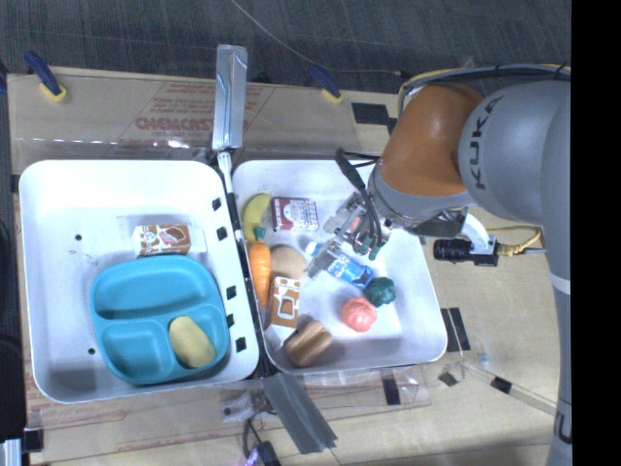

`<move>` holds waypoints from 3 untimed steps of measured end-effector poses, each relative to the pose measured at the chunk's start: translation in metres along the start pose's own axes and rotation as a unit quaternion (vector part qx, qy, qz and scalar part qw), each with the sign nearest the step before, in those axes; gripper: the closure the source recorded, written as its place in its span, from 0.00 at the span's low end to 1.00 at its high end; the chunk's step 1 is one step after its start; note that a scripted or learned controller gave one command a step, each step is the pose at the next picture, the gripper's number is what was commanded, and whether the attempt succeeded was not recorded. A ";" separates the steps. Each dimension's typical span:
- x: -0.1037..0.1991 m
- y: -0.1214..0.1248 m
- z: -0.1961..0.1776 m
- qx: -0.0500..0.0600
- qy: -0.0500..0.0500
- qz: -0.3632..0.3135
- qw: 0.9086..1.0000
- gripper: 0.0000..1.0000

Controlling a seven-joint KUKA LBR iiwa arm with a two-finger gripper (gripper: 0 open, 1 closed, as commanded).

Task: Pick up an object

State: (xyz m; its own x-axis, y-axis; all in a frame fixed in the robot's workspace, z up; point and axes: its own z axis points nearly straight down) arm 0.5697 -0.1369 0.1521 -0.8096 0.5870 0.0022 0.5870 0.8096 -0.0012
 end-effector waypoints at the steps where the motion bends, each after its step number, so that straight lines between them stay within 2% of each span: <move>1: -0.057 -0.046 0.004 0.001 0.001 0.227 0.974 0.00; 2: -0.062 -0.024 0.062 0.000 0.001 0.318 0.948 0.00; 3: 0.004 -0.029 0.062 0.001 0.002 0.306 0.952 0.00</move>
